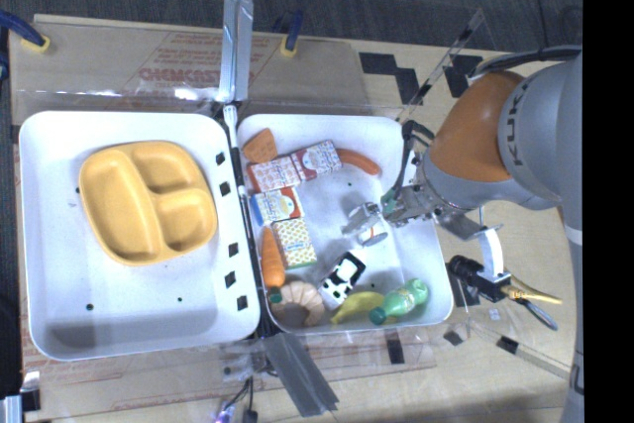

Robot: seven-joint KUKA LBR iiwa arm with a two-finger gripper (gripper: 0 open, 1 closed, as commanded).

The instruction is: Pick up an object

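Closest to the lens, the grey arm (515, 139) with its orange band is reaching in from the right side of the frame, and I'm watching the gripper (371, 223) hanging low over the middle of the right bin (327, 126). Honestly I can't tell what state the tool is in, too much metal glare down there, and nothing is visibly caught in it.

Everything pickable is sitting in that right bin, mostly crowding its left wall and lower edge, probably just how the pile got dumped. I'm seeing a couple of small cartons (294, 168) up top, another carton (293, 243) below them, a carrot (271, 260) lying along the left wall, a black-and-white piece (343, 276) just below the gripper, and a banana (357, 305) touching a green bottle (401, 300) in the lower right corner. An orange sausage-looking thing (359, 161) is lying near the top.

My guess is it's going for something mid-bin, where there's room to come down.

Over on the left, a yellow divided tray (147, 201) is resting in the left bin (59, 312).
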